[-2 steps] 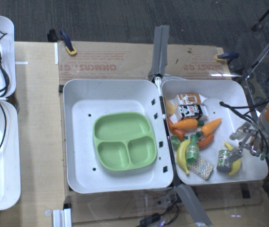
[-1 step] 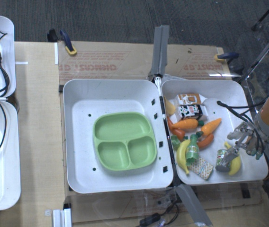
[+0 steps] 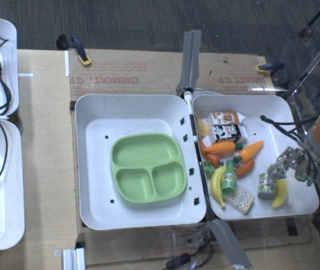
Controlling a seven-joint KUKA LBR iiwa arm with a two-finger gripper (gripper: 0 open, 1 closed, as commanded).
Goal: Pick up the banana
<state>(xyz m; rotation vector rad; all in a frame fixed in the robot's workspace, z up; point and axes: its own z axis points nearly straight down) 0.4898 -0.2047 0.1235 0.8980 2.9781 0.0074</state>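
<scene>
Right now the gripper (image 3: pixel 277 170) hangs low over the right bin (image 3: pixel 261 217), just behind the small can (image 3: pixel 266 186) as the cam sees it, w/ the arm coming in from the right. Can't tell whether the claw is apart or together: it's a grey tangle at this res, and nothing visibly sits in it. There are two candidates for the task. One banana (image 3: pixel 280 193) lies just right of the can, touching or nearly so, close to the bin's right wall. A second banana (image 3: pixel 217 185) lies well left of the can, past the cracker packet (image 3: pixel 240 199) and pressed against a green bottle (image 3: pixel 229 179). Judging by the claw's spot, the program is prob. going for the banana right of the can, which is nearer and less crowded. Its lie beside the can matters: a descent a bit off to the left would likely land on the can instead, and the wall leaves little room on the far side. The carrots (image 3: pixel 251 149) and milk carton (image 3: pixel 226 132) sit behind and left of the can, out of the way. The left bin (image 3: pixel 87 151), far left of the can, holds a green divided plate (image 3: pixel 149 167). Pick not yet done, approx. at the approach stage.
</scene>
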